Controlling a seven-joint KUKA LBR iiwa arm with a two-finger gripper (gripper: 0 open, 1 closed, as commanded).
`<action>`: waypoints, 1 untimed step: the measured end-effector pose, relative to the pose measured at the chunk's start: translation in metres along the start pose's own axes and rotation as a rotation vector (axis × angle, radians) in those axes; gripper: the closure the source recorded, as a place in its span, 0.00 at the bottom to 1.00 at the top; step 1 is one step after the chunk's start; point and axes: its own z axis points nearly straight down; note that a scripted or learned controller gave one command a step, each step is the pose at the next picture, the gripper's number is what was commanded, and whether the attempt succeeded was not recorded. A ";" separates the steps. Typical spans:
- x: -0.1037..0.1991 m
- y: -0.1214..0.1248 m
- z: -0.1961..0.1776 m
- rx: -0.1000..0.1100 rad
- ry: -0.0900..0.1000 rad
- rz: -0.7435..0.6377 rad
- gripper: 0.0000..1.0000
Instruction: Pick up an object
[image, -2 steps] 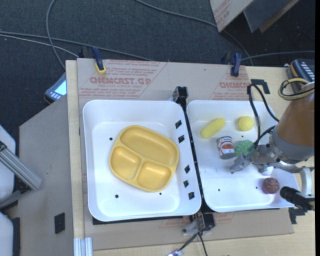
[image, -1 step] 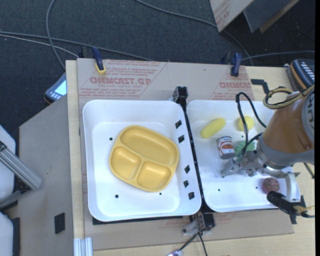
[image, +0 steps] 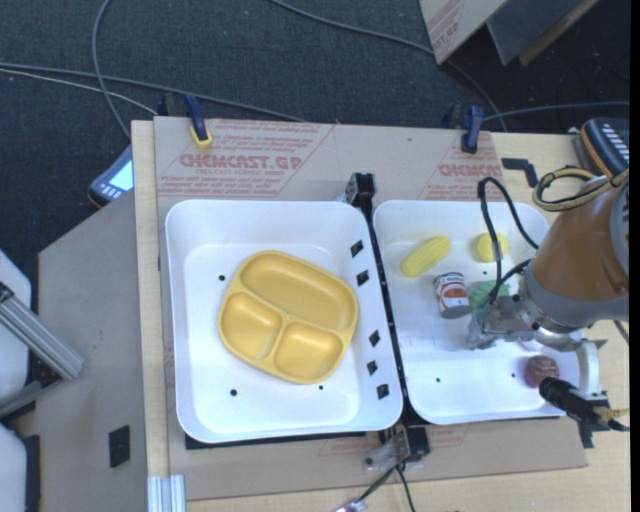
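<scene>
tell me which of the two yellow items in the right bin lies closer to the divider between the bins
The yellow corn cob, lying slantwise nearer the divider; the other, a small yellow piece, sits farther right toward the arm.

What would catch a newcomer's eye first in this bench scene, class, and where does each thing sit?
The yellow divided plate dominates the left bin. In the right bin, the orange-banded arm reaches in, its end effector low beside a small can and something green. A yellow corn cob lies above them.

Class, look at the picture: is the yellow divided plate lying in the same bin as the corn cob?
No. The yellow divided plate lies in the left bin; the corn cob is in the right bin.
</scene>
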 end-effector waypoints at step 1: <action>-0.004 0.000 -0.063 -0.006 -0.004 -0.002 1.00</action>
